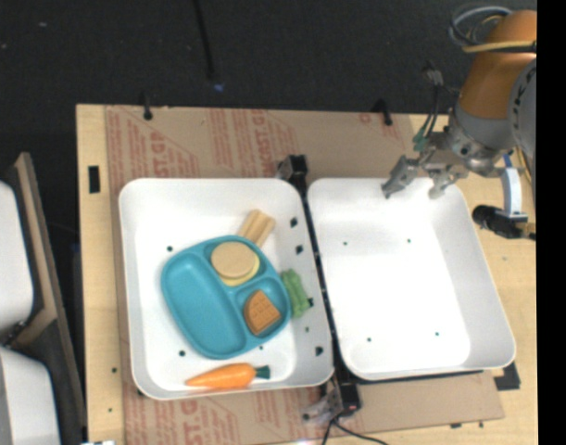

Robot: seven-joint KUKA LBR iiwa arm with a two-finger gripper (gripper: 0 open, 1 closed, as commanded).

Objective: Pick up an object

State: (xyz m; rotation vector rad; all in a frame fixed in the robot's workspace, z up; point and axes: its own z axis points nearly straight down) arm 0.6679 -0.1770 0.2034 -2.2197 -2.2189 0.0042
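My gripper (416,185) hangs over the far edge of the right bin (408,341), fingers spread open with nothing between them. All the objects lie in the left bin (144,248). A blue divided tray (204,309) holds a round tan cookie (235,260) and a brown toast piece (261,311). A tan wooden block (257,225) leans at the tray's far edge. A green piece (295,292) lies at the tray's right side. An orange carrot (225,375) rests near the bin's front wall.
A black clamp (293,168) sits at the far end of the seam between the two bins. The bins rest on a cardboard-covered bench (199,137). White shapes (9,248) stand at the left edge.
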